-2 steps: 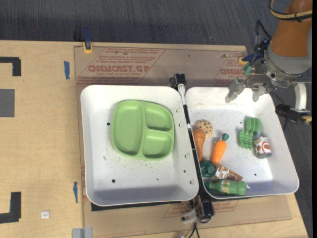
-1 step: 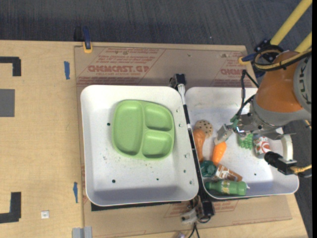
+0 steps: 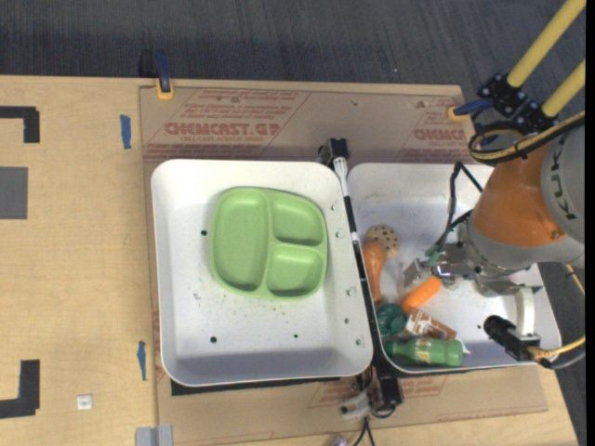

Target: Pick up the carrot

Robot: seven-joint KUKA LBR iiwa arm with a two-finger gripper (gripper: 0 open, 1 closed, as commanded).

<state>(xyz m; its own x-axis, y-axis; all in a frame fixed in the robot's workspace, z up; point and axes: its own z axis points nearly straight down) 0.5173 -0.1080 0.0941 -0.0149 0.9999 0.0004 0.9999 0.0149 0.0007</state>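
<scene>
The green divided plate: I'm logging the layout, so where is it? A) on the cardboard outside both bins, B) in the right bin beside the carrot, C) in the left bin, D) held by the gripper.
C: the green divided plate lies flat in the left bin, while the carrot is in the right bin.

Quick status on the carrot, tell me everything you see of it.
The carrot is a short orange piece, smooth like plastic, lying tilted in the right bin with its upper end toward the gripper. The gripper sits right at that end; whether it grips is unclear. Its lower end meets the clutter near a green bottle.
</scene>
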